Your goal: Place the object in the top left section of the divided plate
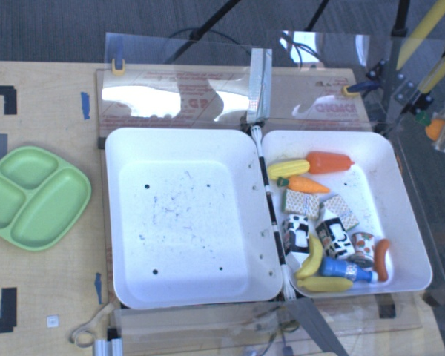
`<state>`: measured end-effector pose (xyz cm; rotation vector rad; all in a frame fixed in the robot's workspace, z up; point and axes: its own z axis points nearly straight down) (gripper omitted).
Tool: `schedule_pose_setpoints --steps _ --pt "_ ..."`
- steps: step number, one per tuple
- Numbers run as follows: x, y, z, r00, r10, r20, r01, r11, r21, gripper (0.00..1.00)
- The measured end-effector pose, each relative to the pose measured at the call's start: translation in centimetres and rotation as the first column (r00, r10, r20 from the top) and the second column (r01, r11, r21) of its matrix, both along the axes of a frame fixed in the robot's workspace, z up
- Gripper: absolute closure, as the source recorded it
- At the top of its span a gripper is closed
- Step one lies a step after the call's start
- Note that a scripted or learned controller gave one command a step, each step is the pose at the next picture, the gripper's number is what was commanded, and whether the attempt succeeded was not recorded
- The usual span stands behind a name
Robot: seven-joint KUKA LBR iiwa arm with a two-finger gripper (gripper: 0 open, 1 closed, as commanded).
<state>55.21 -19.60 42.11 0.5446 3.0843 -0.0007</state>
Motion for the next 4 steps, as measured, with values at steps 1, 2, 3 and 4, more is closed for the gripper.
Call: schedule_pose_setpoints --steps 1,2,3,4 --pt "-5.9 -2.8 1.6 0.936 0.351 -0.005 -0.351 0.936 0.0 1.0" --pt "-6.5 -2.7 1.6 0.636 0.772 -0.006 -0.772 0.636 -0.001 1.0" --pt "-4.0 -2.6 1.5 0.332 0.943 -0.007 -0.943 0.332 -0.007 1.0" --pt "-5.8 -2.7 1.5 0.413 0.911 -0.007 -0.911 0.413 -0.002 1.0"
